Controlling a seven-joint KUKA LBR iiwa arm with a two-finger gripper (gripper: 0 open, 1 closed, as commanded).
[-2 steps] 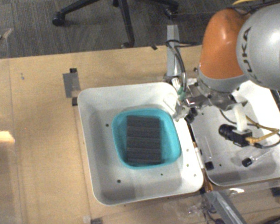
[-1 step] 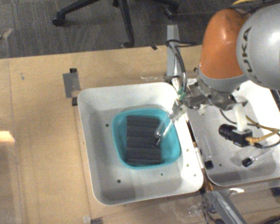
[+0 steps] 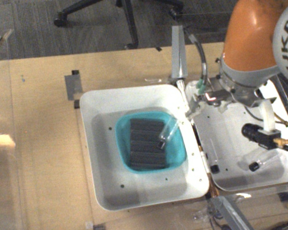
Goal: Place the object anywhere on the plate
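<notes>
Object: dark grey ribbed block (image 3: 145, 142), lying flat at frame centre, its long side running top to bottom.
Object location: on the teal plate (image 3: 123, 136), fully inside the rim, so the placement condition appears met.
Plate: sits in the middle of the left bin (image 3: 102, 160), well apart from the bin walls, which leaves room for an approach from any side.
Gripper (image 3: 164, 135): clear and slender, reaching in from the right across the divider between the bins; its tip is over the right edge of the block. Contact or a small gap cannot be told apart.
Gripper state: cannot be determined; the clear material blends with the plate behind it.
Arm (image 3: 252, 33): upper right of the frame, above the right bin (image 3: 232, 174), angled leftward to reach the plate.
Step judged: release or retreat after placement.
Risk: a sideways withdrawal could drag the block toward the plate rim.
</notes>
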